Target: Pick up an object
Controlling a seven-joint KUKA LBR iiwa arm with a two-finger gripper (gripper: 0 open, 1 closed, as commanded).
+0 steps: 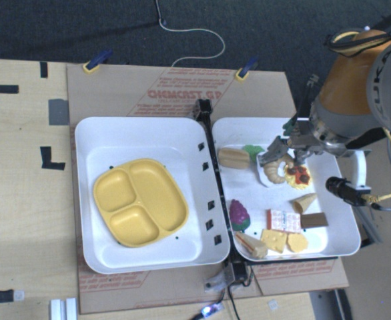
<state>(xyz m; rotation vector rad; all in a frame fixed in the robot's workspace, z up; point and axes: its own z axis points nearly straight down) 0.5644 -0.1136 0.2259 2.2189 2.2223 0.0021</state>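
Gripper (280,153) is seen low in the right bin (345,249), over a small round tan toy pastry (273,173); jaws' state can't be told. Pastry judged light, stiff, prob. slick plastic; best taken across its middle. No clear long axis, lies flat.

We observe the arm (359,79) entering from three o'clock, its grey body carrying the orange band at the upper right of the camera view. The wrist bends downward and toward nine o'clock, ending in the gripper (280,155), which sits low at the frame's right-centre. We note the gripper's dark fingers point toward seven o'clock, tilted rather than vertical. We cannot determine from this angle whether anything lies between them. A dark cylindrical fitting (345,191) projects from the arm at four o'clock of the gripper.
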